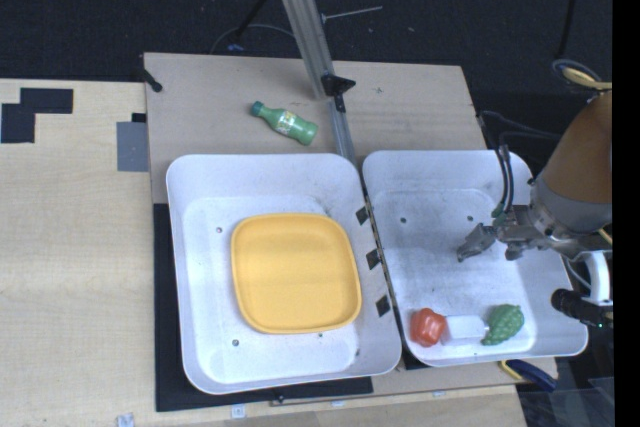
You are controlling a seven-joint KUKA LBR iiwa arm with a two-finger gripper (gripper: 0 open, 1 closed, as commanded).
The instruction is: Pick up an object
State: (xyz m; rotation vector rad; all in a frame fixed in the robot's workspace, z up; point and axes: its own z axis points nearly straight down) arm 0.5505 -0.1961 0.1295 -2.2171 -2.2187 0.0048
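Red object [427, 326] below-left of gripper [476, 246], apart

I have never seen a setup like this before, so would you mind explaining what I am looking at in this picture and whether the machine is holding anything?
This is a single picture from a camera fixed above a workbench, looking down at a slant. The machine is a robot arm, grey with an orange band, reaching in from the right. Its end effector, the part meant for grasping, hangs over the right bin; I see nothing between its fingers, though the view is too small to tell how they stand.

Two shallow white bins sit side by side. The left bin holds a yellow plate. Near the front of the right bin lie a red tomato-like toy, a small white piece and a green leafy toy. A green bottle lies on its side on the bench behind the bins. The job is simply to pick something up.
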